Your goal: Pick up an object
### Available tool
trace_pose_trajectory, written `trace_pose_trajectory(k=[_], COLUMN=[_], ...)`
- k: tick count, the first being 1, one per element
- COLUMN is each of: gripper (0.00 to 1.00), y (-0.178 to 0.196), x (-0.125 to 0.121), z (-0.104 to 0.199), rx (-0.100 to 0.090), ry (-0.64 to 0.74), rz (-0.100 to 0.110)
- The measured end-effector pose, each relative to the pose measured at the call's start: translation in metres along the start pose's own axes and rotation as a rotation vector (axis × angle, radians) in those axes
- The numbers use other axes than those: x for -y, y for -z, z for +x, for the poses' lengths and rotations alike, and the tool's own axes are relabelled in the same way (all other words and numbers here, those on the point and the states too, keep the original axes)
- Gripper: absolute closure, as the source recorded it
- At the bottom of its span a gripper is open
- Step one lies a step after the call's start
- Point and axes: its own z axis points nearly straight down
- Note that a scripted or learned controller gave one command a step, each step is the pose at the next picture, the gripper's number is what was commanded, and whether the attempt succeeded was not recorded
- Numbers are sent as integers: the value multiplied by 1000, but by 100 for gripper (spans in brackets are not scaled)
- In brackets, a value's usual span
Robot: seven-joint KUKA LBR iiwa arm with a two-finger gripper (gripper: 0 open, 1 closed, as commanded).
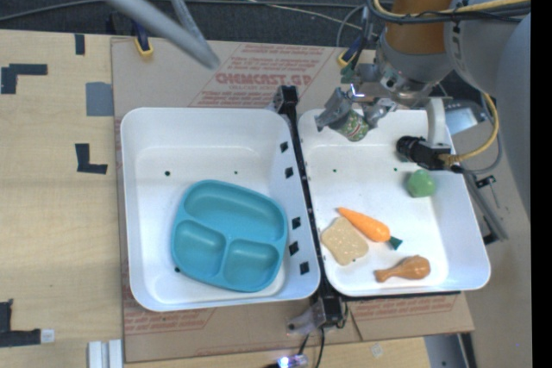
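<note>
A: Since the camera looks down at a slant, what does the surface read as?

B: Light wood table point(52, 211) with dark angular marks, a cardboard sheet point(259, 69) on it, two white bins side by side. Dark floor and cables behind.

A: Any legible writing?

B: Red print on the cardboard, roughly "CHEMCAST GP"; the smaller lines are too small to read.

A: Contents?

B: Left bin point(147, 142): a blue divided plate point(228, 234). Right bin point(453, 267): green ball point(421, 184), carrot point(366, 225), slice of bread point(344, 242), drumstick point(402, 271).

A: Gripper?

B: Gripper point(354, 118) sits over the right bin's far left corner. A small green can point(354, 127) shows at the jaws, seemingly between them, above the bin floor. Cannot tell for certain that the jaws are clamped on it. The other items lie well apart, nearer the camera.
</note>
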Motion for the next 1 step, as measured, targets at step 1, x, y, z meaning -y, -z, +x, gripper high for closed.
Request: trace_pose_trajectory(k=[1], gripper=[100], y=[4], x=[13], z=[49], rx=[0], ry=[0], rz=[0])
